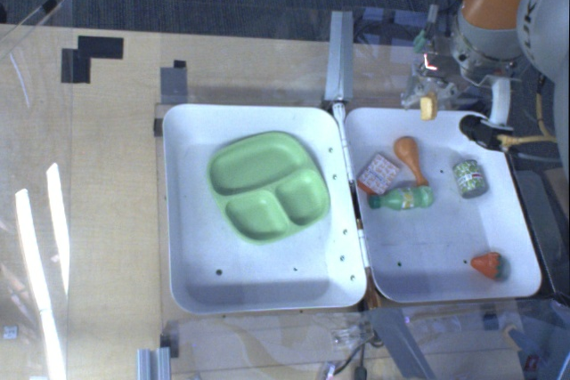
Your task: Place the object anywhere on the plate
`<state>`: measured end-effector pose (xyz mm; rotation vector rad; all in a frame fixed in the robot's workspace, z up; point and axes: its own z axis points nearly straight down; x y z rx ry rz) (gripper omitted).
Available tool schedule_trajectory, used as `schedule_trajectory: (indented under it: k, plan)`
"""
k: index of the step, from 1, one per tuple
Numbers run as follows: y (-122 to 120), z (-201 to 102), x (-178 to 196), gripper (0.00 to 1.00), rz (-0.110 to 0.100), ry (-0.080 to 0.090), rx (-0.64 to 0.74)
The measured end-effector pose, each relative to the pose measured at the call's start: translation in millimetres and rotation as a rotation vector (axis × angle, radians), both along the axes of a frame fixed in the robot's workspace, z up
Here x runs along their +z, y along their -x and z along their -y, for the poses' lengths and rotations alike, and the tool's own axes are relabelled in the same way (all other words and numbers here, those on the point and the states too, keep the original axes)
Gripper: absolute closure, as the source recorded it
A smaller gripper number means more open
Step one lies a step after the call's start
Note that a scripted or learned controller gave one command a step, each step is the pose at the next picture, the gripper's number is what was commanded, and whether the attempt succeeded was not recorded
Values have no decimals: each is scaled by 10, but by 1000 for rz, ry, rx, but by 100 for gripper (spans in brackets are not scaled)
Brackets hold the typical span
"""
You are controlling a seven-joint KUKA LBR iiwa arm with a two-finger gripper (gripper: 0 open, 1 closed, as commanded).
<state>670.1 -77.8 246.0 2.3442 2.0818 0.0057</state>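
The green plate (267, 185), with three compartments, lies in the left bin (191, 280) and has nothing on it. My gripper (427, 99) hangs over the back rim of the right bin (445, 267), close to its far left corner. A small yellow object (428, 109) shows between its fingertips, and the gripper is shut on it. The plate lies well to the left of the gripper and nearer the front.
In the right bin lie an orange-brown drumstick-shaped toy (409, 157), a checkered packet (379, 173), a green bottle (403, 198) on its side, a green can (468, 178) and a red-orange item (487, 264). A metal divider (337, 58) runs between the bins.
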Motion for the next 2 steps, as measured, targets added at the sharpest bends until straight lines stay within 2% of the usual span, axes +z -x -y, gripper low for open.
schedule_trajectory:
  k: [1, 2]
  plan:
    - [79, -832, -220, 100, -1, -1, 343]
    - [11, -1620, -599, 100, -2, -1, 518]
